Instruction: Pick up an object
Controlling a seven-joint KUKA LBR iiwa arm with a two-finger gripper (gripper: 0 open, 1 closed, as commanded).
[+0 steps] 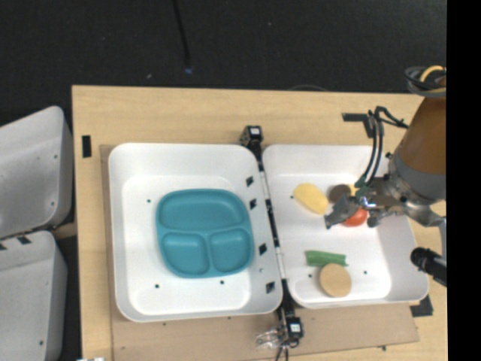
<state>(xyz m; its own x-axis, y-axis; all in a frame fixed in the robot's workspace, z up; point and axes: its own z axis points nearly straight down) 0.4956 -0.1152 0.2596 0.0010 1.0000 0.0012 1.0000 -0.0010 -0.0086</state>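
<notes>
Camera view: the gripper [340, 210] is down in the right bin [391, 277], tips right at a red-orange object [357, 217] that sits just to its right, with a yellow piece [310, 198] just left. Honestly can't tell if anything's pinched.

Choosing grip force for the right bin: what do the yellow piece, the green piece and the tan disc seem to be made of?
Yellow piece: likely smooth moulded plastic, uniform colour with a soft sheen. Green piece: probably plastic too, flat even colour, though too small to be sure. Tan disc: matte, could be wood or plastic; no grain is visible. All look like toy food.
</notes>
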